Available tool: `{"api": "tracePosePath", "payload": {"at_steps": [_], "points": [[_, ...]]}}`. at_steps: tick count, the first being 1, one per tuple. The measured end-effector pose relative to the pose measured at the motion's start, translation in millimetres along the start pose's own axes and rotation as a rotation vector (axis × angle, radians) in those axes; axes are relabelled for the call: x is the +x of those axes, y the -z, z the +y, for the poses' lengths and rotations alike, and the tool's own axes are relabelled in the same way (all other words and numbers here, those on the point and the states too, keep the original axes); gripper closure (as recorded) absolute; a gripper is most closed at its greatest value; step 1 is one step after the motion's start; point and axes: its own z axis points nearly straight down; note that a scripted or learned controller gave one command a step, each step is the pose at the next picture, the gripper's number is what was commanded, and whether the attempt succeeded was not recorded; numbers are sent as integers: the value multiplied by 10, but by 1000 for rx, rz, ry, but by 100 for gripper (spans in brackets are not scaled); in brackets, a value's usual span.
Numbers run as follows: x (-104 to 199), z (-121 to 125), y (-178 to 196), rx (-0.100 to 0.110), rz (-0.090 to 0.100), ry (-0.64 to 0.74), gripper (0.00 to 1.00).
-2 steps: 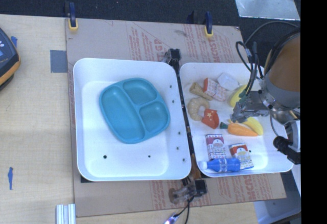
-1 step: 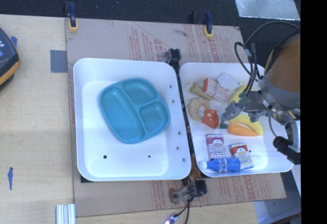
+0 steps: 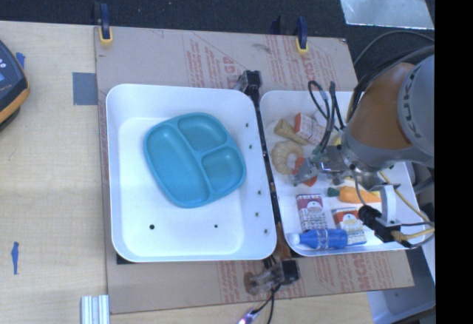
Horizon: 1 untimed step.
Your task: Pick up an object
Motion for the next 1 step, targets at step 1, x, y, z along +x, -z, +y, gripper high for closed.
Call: {"api": "tracePosePath", "payload": {"at_steps": [1], "points": [[84, 563, -51, -3, 1, -3, 0]]}}
